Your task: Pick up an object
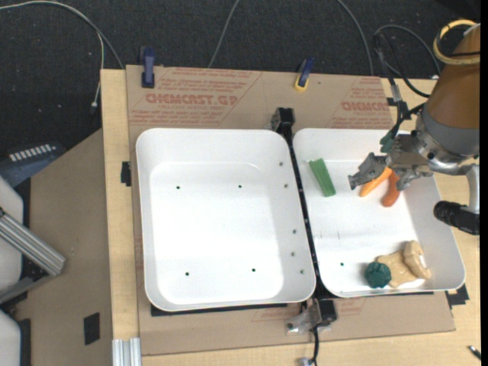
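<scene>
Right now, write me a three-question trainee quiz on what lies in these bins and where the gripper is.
1. True or false: the green block lies in the left bin.
2. Which item is nearest the gripper? A) the orange piece B) the teal ball C) the tan toy
3. Fill in: the teal ball and the tan toy sit near the ____ edge of the right bin.

Key
1. False; it lies in the right bin, near its left wall.
2. A; the gripper is right over the orange piece.
3. Front, the edge lowest in the view.
</scene>
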You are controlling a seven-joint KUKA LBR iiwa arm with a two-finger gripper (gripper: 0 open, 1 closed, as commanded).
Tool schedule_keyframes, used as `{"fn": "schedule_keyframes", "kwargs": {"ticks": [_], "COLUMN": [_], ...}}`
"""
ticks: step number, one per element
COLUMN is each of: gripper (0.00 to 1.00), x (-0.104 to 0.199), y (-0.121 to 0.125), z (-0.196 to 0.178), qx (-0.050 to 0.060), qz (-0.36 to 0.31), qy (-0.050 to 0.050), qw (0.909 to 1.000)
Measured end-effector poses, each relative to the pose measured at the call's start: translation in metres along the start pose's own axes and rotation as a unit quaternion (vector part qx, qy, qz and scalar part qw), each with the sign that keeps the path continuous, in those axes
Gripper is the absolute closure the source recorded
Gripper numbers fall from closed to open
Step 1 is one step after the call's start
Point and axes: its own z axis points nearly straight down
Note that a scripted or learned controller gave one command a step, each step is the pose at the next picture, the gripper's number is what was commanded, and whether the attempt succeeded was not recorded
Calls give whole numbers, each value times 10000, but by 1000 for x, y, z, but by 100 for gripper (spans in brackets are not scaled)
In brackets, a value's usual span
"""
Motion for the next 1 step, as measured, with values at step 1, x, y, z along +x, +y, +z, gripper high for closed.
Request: {"fn": "schedule_keyframes", "kwargs": {"ticks": [1], "gripper": [0], "x": [-34], "y": [90], "z": [82], "qx": [44], "qz": [5], "qy": [3], "qw": [10000]}}
